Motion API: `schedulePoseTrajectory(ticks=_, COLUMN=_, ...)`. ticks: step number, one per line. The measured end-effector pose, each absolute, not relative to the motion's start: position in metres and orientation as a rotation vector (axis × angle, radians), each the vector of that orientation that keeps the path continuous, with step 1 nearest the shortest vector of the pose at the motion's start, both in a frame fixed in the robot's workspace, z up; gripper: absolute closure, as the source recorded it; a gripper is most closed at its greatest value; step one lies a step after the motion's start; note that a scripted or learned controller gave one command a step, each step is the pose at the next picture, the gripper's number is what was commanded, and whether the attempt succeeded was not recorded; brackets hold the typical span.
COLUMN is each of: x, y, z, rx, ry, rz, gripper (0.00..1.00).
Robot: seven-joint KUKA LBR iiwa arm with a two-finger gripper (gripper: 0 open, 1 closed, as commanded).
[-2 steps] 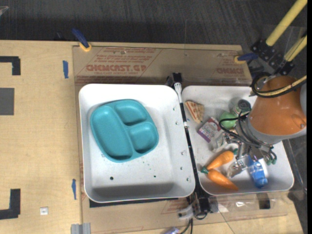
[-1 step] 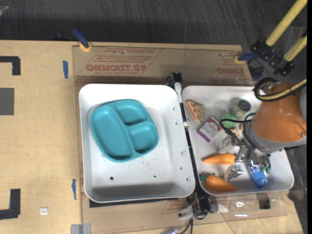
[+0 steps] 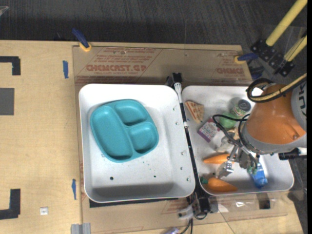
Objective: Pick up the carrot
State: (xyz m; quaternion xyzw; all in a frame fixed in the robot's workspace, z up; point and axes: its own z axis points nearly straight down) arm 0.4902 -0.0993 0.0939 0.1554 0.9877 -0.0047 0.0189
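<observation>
In the right bin (image 3: 287,179), two orange pieces are seen. One (image 3: 216,158) lies just left of the end effector (image 3: 229,165), and the carrot (image 3: 220,184), with a green stub at its left end, lies just below the end effector, close to the bin's front wall. Whether the upper orange piece is a second carrot cannot be told.

The end effector is lowered into the right bin between these two orange pieces, under the arm's orange band (image 3: 273,123). How far it is opened cannot be told from this slanted view, and nothing can be seen to be held by it. Its position is judged to suit a descent toward the carrot, though the nearness of both pieces leaves the target uncertain.

Other clutter is crowded above the end effector in the same bin: a purple packet (image 3: 208,129), a tan wedge-shaped item (image 3: 195,110), a round green-topped can (image 3: 240,106), and a blue object (image 3: 258,176) to the end effector's right. This crowding could hinder a clean grasp.

In the left bin (image 3: 97,179), left of the end effector, a teal divided plate (image 3: 124,129) is set. Both bins are rested on a cardboard sheet (image 3: 117,65) fixed with blue clamps on the pale wooden counter (image 3: 34,145). Dark carpet (image 3: 146,9) is seen beyond the counter.
</observation>
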Motion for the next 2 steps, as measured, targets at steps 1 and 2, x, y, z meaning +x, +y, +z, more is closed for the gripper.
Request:
schedulePoseTrajectory(ticks=1, x=0.4827, y=-0.1105, z=0.0905, rx=1.358, ry=2.821, rz=0.005, gripper=0.0)
schedulePoseTrajectory(ticks=2, x=0.4839, y=-0.1057, z=0.0902, rx=2.104, ry=2.318, rz=0.013, gripper=0.0)
